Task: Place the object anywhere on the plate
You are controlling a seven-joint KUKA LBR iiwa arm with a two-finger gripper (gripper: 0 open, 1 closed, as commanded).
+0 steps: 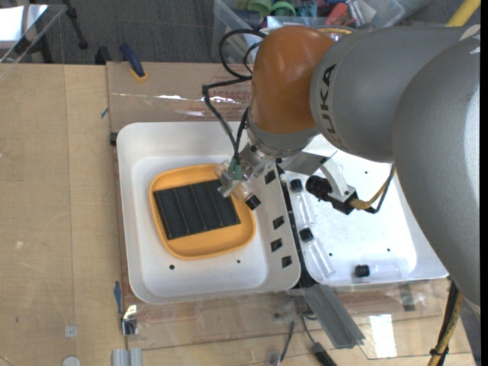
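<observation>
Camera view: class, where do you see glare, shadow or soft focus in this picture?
Camera view: glare streaks the clear tape above the left bin; the arm looms large and slightly soft in the foreground; the orange plate and its black object are evenly lit and sharp; the claw looks small and blurred.

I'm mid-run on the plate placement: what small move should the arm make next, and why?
Probably a short lift straight up, then check the result. The end effector sits low over the upper right rim of the orange plate, and the dark ribbed object already lies flat inside the plate. Whether the end effector has let go cannot be seen, so retreat gently.
</observation>
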